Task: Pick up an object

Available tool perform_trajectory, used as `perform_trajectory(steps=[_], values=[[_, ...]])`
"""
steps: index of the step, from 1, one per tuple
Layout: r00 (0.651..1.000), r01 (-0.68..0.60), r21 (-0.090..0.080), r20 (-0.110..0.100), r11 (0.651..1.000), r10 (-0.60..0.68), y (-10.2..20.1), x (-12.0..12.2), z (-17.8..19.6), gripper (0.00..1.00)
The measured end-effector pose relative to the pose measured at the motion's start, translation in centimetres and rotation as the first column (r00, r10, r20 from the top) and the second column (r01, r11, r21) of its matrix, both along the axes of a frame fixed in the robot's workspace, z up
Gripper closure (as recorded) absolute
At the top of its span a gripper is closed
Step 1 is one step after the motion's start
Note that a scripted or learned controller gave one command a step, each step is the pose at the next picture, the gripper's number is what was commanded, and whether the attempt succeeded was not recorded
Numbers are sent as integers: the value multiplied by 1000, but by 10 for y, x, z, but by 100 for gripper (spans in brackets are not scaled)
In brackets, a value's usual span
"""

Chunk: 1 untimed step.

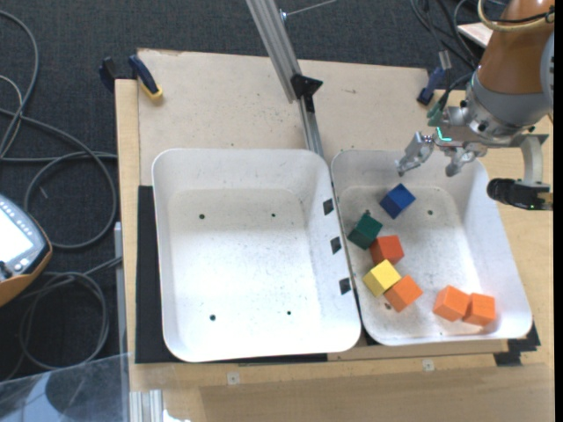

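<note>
The jaws [435, 156] hang spread apart with nothing between them at the upper right of the frame, above the far rim of the right bin [510, 262]. Just below them lies a blue block [398, 200]. Lower in that bin cluster a green block [364, 231], an orange block [387, 250], a yellow block [383, 277] and another orange block [404, 293]; two more orange blocks [465, 305] touch each other at lower right. The left bin [246, 253] sits alongside on the desk [220, 104]. A metal rail [280, 42] slants across the top.
</note>
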State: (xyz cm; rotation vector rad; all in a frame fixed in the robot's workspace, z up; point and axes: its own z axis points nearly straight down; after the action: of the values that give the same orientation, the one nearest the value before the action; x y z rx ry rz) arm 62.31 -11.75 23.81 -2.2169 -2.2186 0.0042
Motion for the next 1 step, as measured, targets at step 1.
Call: perform_trajectory(steps=[1], values=[[1000,-1,-1,5,1000,1,0,1,3,0]])
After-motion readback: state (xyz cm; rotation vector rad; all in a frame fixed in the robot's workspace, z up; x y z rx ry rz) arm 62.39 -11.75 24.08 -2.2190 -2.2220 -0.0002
